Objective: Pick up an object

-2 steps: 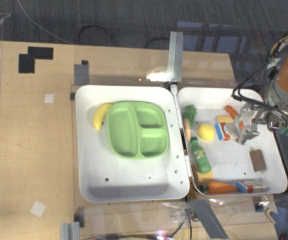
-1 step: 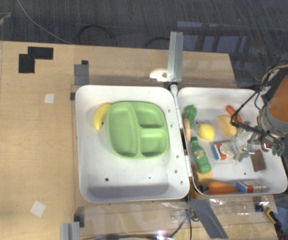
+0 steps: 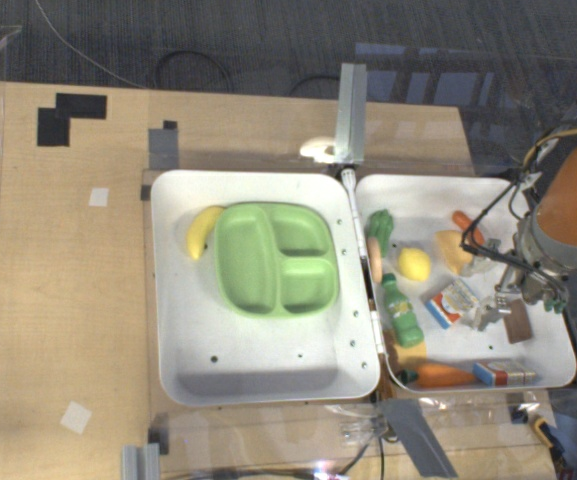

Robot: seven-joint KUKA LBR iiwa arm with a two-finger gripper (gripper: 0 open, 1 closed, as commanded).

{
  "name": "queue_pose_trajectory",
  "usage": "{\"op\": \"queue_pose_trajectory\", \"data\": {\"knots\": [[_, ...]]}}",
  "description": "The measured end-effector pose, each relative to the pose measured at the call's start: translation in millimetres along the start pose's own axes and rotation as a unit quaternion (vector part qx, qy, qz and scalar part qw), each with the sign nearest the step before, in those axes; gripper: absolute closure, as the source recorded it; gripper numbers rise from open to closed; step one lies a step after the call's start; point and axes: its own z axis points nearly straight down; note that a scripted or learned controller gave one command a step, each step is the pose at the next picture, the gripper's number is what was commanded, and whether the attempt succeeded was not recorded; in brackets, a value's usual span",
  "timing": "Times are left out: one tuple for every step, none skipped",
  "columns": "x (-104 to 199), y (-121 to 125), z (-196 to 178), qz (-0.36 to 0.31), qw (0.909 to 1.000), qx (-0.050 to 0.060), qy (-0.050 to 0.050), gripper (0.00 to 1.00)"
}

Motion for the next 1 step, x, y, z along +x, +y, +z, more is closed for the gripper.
{"op": "queue_pose_trajectory", "data": {"knots": [[-26.7,45.2,2.7,-0.032,0.9995,0.000,-0.003,0.00]]}}
